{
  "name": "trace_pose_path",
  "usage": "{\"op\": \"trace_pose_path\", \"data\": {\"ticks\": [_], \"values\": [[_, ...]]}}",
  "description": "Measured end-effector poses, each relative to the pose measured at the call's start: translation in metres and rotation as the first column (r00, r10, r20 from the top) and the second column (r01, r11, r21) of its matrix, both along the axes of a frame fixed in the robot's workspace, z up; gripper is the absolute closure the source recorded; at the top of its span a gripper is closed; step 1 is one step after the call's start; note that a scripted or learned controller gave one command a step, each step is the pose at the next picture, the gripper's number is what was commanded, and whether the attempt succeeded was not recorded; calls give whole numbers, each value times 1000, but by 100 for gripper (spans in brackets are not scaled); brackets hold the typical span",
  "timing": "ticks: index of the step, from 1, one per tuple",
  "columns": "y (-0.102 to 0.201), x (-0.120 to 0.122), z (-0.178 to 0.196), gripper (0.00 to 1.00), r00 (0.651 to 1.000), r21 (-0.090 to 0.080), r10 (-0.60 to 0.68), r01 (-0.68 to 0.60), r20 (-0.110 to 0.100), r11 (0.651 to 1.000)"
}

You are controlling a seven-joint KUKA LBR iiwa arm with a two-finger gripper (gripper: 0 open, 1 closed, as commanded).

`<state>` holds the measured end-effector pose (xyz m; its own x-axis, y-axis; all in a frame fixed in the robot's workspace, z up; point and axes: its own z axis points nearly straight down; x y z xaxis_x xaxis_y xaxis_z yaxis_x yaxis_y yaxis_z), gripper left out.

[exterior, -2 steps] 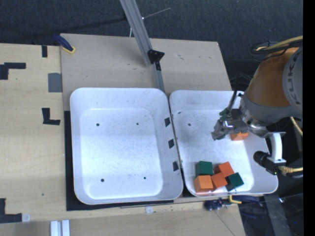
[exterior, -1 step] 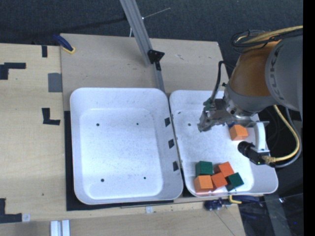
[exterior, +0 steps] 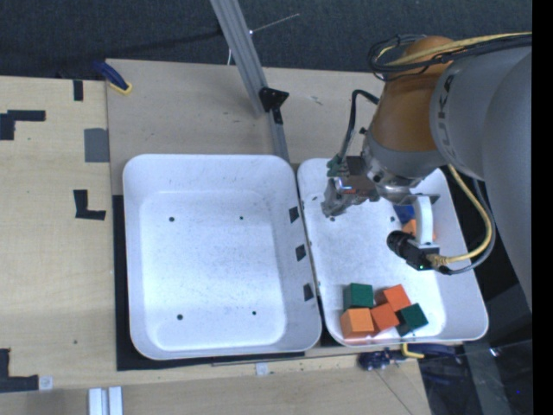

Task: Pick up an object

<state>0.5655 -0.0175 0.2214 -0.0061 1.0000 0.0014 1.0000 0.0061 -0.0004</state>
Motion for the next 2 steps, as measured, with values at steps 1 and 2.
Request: {"op": "trace_pose_path", "data": {"ticks": [1,2], "values": [[49,18,12,100,1000,0,1,-1,1,1000],[95,46,19,100,1000,0,0,0,1,1000]]}}
